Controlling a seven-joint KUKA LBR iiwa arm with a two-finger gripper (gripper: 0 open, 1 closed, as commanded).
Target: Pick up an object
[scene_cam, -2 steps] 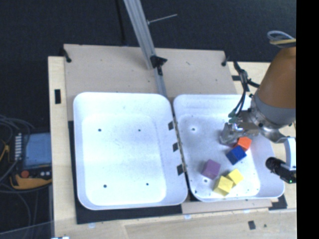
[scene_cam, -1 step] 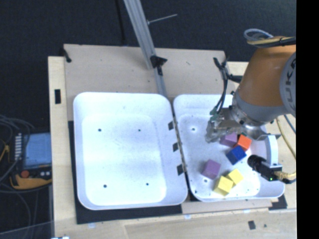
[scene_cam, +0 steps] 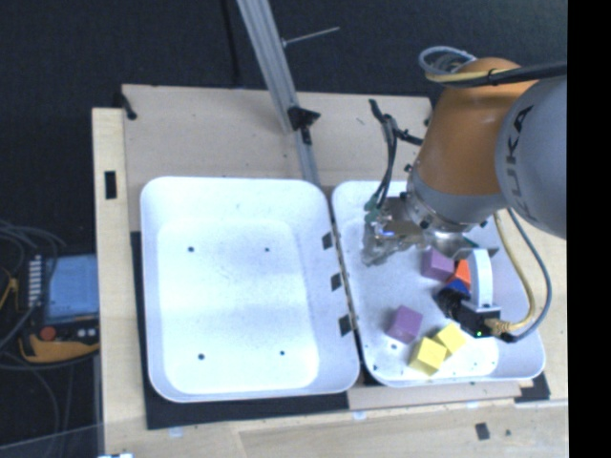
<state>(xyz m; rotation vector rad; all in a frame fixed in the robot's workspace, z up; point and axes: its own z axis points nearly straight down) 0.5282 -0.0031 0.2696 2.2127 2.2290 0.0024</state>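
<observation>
My gripper (scene_cam: 380, 244) hangs low over the upper left part of the right bin (scene_cam: 382, 370), under the orange wrist band. A purple block (scene_cam: 405, 322) lies below it toward the bin's front. Two yellow blocks (scene_cam: 430, 354) (scene_cam: 451, 338) sit side by side near the front rim. To the gripper's right, a mauve block (scene_cam: 439, 264) and an orange block (scene_cam: 463, 273) lie partly hidden under the wrist. Nothing shows in the gripper's grasp.
The left bin (scene_cam: 239, 284) sits beside the right one, with a raised divider edge (scene_cam: 339, 275) between them. A slanted metal rail (scene_cam: 277, 65) crosses the back of the bench. Wooden bench surface (scene_cam: 210, 132) surrounds both bins.
</observation>
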